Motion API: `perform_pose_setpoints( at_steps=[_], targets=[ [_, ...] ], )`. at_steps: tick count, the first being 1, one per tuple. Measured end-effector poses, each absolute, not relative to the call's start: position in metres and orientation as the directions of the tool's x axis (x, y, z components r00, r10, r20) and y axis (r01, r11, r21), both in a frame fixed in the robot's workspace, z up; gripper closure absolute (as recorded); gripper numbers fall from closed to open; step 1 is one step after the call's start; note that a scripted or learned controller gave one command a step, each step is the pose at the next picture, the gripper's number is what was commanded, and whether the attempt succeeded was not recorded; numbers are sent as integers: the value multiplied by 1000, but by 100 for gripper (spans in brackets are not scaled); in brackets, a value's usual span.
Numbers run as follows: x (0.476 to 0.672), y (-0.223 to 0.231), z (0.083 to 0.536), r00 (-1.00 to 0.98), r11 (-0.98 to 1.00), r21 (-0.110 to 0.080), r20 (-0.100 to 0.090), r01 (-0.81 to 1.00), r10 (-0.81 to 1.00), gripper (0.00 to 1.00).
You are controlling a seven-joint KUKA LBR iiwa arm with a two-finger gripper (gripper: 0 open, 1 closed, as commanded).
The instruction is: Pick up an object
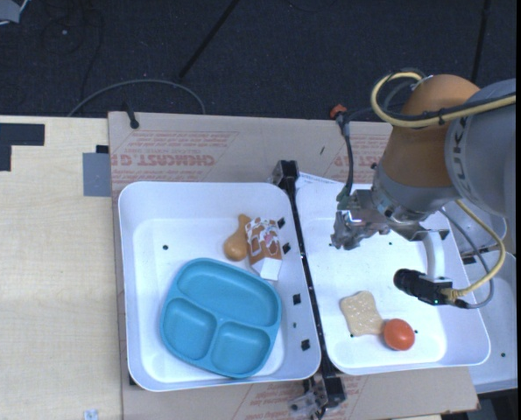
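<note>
Progress on the pick looks slight to us: nothing is lifted, and every candidate lies on a bin floor. We see the tool (348, 234) over the back part of the right bin (470, 344), near the divider between the two bins, low and apparently close to the bin floor. How the tool stands, parted or closed, we cannot tell; it is dark, small and partly masked by the wrist, and we see nothing caught in it.

In the right bin, toward the front edge, we find a flat tan piece like a slice of toast (360, 312) and, touching its right corner or just beside it, a small red ball-like fruit (399, 334), probably a toy tomato. Both sit well apart from the tool, toward the front. A black cylindrical part (420, 285) on the arm's cabling hangs between the tool and these two.

The left bin (142, 234) holds a blue compartment tray (221, 316) at its front, an orange-tan pear-like shape (237, 241) and a brown-and-white printed packet (264, 240) just beside it, both near the divider.

We judge the whole grasp is left: reaching a thing, closing on it, lifting.
</note>
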State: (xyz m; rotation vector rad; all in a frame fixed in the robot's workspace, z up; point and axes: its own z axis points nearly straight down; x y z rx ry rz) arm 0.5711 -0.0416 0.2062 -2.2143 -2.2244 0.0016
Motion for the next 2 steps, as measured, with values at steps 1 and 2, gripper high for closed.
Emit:
perform_pose_setpoints(
  at_steps=[1,2],
  targets=[
    [576,8,201,-4,4,-4,2,1000,1000,100],
    [588,67,214,-5,5,-2,2,1000,1000,100]
  ],
)
